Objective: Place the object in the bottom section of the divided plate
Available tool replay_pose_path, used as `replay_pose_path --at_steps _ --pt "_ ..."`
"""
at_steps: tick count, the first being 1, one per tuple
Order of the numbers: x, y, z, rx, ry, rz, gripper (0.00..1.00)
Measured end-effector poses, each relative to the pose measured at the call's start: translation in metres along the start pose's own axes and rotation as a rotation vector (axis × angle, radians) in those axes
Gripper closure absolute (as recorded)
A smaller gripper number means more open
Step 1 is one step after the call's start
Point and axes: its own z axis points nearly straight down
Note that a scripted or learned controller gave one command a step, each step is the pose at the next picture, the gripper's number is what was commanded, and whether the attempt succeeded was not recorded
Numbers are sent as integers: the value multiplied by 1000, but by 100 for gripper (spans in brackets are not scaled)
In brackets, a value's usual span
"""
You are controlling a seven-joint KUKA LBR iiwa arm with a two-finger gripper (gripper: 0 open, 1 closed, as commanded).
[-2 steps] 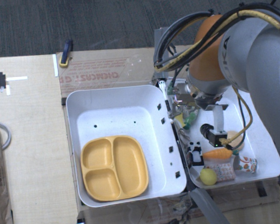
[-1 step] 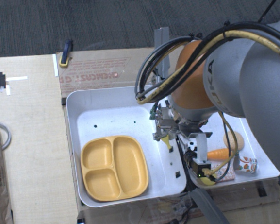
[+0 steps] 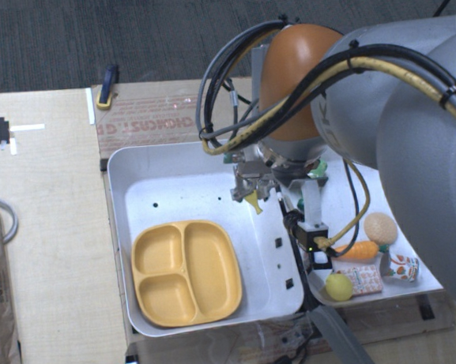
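Camera view: the grey arm (image 3: 412, 113) hangs over the left bin (image 3: 125, 186), its gripper (image 3: 254, 189) above bare floor beside the yellow divided plate (image 3: 187, 272). A small yellow scrap (image 3: 255, 205) shows at the tips; whether it is pinched, I cannot tell. Next, I judge, move over the plate's bottom section and lower before release. Cables hide the wrist.

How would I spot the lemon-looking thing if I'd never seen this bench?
Find the right-hand white bin, mostly hidden under the big grey arm. Along its near edge sits a cluster of toy foods. The yellow lemon is the leftmost, small and round, beside a flat printed packet and below the orange carrot.
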Motion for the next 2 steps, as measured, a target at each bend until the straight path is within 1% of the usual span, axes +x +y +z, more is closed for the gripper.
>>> replay_pose_path --at_steps 1,2 --pt "84 51 45 1 -1 28 100" --pt "112 90 68 0 -1 96 100"
